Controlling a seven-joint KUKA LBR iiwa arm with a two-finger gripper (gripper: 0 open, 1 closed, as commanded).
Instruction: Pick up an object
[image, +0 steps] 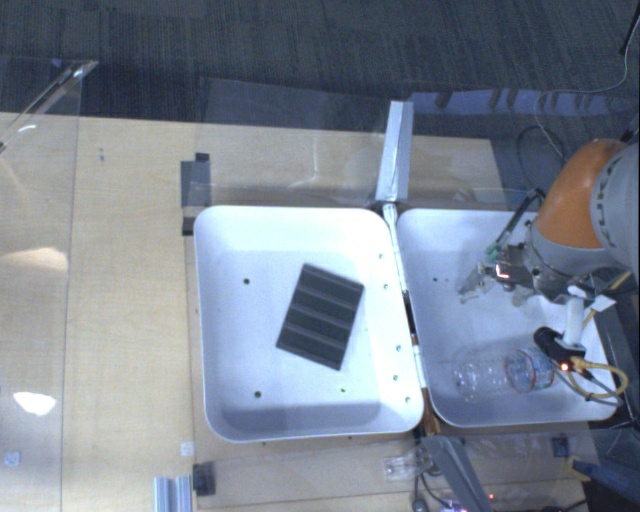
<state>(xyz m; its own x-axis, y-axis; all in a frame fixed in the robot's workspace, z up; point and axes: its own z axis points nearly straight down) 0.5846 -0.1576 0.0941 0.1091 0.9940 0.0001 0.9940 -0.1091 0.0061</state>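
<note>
A: Where does the ribbed dark block (320, 316) lie?

B: Flat near the middle of the left bin (225, 395), tilted, with open white floor between it and every wall.

A: And the end effector (483, 280)?

B: Over the right bin (440, 395), well apart from the block across the shared rim. I cannot tell how it stands. Below it, near the right bin's front edge, lies what may be a clear bottle (500, 374).
</note>
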